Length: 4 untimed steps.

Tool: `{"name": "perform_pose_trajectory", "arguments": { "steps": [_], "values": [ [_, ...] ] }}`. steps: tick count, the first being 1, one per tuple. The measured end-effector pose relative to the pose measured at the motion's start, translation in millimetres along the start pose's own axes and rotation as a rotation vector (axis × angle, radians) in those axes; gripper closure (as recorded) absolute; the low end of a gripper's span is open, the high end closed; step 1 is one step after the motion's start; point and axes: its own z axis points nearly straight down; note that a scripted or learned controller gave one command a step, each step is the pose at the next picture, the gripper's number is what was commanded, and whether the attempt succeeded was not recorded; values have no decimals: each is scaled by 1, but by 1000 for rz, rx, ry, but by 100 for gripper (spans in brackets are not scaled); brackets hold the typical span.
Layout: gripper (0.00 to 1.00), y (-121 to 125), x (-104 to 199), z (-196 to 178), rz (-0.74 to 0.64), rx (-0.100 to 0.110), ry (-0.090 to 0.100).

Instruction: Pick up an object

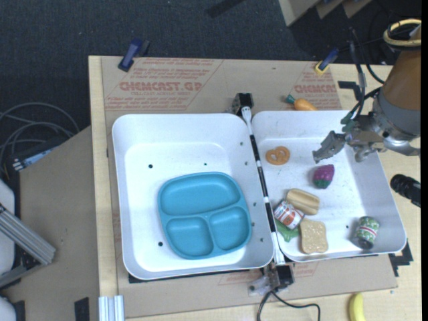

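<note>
While hovering over the right bin's far part, gripper spread open and gripping nothing, purple fruit just near-left of it.

Reaching in from the right edge, grey with the orange band above the wrist, tilted so both fingers aim left and down into the bin. Judged closest candidate: that roundish purple fruit with a green tip, no clear long axis, lying slightly nearer and a touch left of the fingertips, apart from them. Pretzel farther left, near the bin divider. Bread roll, small can and toast slice clustered nearer still; second can off in the near-right corner. Blue divided plate alone in the left bin. Likely next: a short drop and slight pull nearward before closing.
</note>
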Motion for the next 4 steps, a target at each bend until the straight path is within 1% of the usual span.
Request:
{"name": "perform_pose_trajectory", "arguments": {
  "steps": [1, 2, 3, 4],
  "values": [
    [0, 37, -34, 70, 0, 3, 1],
    [0, 37, -36, 166, 0, 2, 1],
    [100, 38, -37, 155, 0, -2, 0],
    [100, 10, 26, 65, -1, -1, 1]
  ]
}}
